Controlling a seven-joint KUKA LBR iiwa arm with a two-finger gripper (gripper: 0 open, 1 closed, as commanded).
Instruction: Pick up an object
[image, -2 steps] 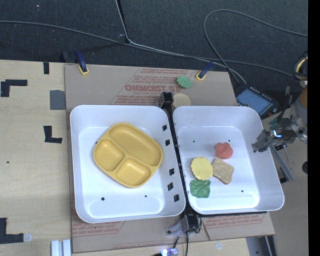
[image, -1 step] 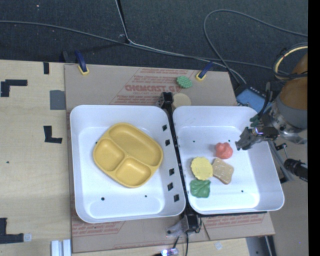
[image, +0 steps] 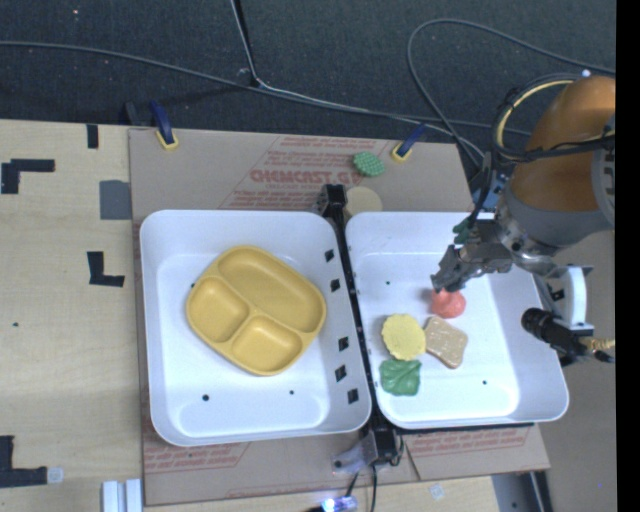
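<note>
Red object: small, rounded, lies in right bin, upper middle, directly under gripper. Judged light, probably smooth toy food; may roll or slip; best taken across widest part. Nearest neighbours: tan bread slice just beside, yellow piece and green piece near. Left bin bears yellow divided tray. Gripper state: cannot tell; dark tip merges into own shadow. Contact with red object cannot be made out.

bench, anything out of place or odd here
One green waffle-patterned piece lies outside both bins, on the cardboard behind them. The other small items sit inside the right bin, and the yellow tray rests flat in the left bin.
</note>
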